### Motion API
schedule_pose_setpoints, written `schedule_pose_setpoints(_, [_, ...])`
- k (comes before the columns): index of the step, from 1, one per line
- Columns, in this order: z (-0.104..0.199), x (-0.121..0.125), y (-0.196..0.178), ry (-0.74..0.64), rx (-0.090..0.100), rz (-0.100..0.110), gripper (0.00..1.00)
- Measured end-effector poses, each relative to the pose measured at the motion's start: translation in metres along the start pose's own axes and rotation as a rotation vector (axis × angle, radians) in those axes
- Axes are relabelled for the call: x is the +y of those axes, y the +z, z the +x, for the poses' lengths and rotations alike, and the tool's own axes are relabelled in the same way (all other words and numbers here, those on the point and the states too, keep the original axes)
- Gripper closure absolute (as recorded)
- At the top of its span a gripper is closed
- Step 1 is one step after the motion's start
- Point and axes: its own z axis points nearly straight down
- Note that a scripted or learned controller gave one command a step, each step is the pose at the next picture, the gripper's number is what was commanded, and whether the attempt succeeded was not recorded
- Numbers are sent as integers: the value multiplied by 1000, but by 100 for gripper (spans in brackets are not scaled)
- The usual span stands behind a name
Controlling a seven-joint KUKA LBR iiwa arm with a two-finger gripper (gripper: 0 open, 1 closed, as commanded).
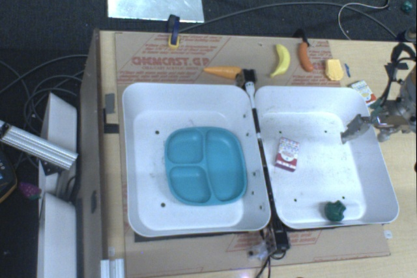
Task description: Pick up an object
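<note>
1. I find the task not yet accomplished: the pincer (357, 127) hangs over the upper right of the right bin (384, 205) with nothing between its tips.
2. I cannot tell whether the pincer is spread or pressed together; it is too small and blurred at the frame edge.
3. Candidates in the right bin, counted: one small red-and-white box (287, 154) near the bin's left-centre, and one green lump (335, 210) near the front wall. Both lie well apart from the pincer.
4. The left bin (140, 140) holds one blue divided tray (205, 164).
5. On the counter (195, 55) behind the bins I count one carrot (221, 72), one banana (281, 60), one orange sausage-like piece (305, 57) and one yellow block (333, 69).
6. Remaining, in my judgement: approach, descent, closing and lift.
</note>
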Motion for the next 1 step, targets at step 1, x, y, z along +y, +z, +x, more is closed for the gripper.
schedule_pose_setpoints(1, [47,72,121,-1,2,4,0])
